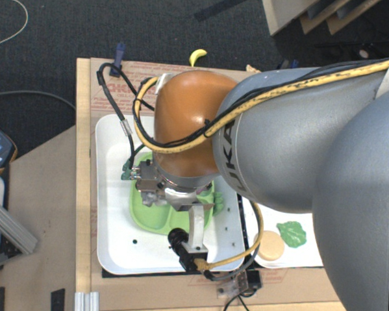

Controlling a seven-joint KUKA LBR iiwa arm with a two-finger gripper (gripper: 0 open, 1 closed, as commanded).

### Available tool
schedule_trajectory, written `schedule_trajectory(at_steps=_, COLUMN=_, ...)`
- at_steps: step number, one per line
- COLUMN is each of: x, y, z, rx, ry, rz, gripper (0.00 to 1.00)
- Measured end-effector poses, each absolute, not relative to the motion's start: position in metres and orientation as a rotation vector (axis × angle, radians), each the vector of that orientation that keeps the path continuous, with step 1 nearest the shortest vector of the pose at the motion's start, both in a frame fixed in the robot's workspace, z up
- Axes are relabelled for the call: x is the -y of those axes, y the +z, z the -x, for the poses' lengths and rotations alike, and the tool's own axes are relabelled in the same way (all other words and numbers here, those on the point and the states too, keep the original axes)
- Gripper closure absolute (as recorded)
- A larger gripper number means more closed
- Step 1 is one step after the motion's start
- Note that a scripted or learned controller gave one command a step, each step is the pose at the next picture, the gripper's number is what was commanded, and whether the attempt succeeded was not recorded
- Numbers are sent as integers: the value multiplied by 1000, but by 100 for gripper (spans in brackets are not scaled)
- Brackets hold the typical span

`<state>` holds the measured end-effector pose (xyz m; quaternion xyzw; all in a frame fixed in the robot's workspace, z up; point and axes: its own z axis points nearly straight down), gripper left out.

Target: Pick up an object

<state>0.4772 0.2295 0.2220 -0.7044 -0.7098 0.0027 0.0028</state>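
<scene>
Camera view: the arm's orange band [186, 122] hides the claw, so I cannot tell its state, over a green bowl [149, 211] in the left bin [109, 179]; a green leaf [292, 233] and a tan disc [271, 246] lie in the right bin.

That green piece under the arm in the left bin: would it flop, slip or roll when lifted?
The green piece looks moulded and glossy, so probably stiff and somewhat slippery. Its broad, shallow shape suggests it slides rather than rolls. The arm hides much of it, so this is tentative.

The arm [293, 131] hides most of the right bin [306, 258] and runs off the right edge. Its orange wrist [186, 119] covers the tool and part of a green object [149, 211] in the left bin [112, 180].
</scene>
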Motion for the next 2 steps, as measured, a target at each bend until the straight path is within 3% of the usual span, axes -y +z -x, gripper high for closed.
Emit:
schedule_trajectory(at_steps=1, x=-195, y=358, z=-503, rx=2223, ry=-23, rz=2230, gripper=100)
schedule_trajectory(at_steps=2, x=-118, y=481, z=-479, rx=2219, ry=-16, rz=2233, gripper=100)
